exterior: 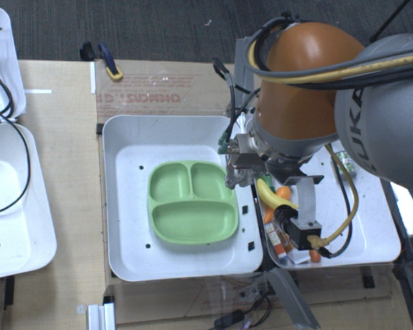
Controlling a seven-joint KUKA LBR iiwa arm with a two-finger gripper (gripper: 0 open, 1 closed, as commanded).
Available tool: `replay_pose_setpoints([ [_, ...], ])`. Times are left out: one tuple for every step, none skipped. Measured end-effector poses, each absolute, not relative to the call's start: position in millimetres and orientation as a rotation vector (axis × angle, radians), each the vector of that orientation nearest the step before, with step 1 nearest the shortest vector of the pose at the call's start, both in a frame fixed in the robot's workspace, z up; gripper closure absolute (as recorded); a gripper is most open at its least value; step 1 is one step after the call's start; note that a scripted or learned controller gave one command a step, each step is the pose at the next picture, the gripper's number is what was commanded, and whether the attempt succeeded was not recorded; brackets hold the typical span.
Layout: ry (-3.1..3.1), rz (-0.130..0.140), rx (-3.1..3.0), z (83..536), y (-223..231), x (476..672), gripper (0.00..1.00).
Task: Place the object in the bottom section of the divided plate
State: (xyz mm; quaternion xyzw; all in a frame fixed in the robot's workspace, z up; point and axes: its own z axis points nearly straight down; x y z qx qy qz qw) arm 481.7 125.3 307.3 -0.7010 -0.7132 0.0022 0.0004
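**Toy banana waiting in the right bin, green plate sitting bare beside it**

The end effector (239,170) is hanging over the wall that the two bins share, and we cannot tell how wide it is set or whether it is carrying anything. We are judging the yellow toy banana (265,192), lying along the right bin's (372,243) left wall beside small orange pieces (283,192), to be light, stiff, smooth plastic. It is curved and likely slippery, so we are favouring a grip across its thicker middle. The green divided plate (160,184), matte and round-cornered, is sitting in the middle of the left bin (117,184), its wide bottom section (193,224) facing that bin's near edge.
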Motion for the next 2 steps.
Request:
replay_pose_setpoints([
  [-2.078,0.008,-2.357,289,162,541.8,1.00],
  [-2.244,0.009,-2.196,190,154,477.3,1.00],
])
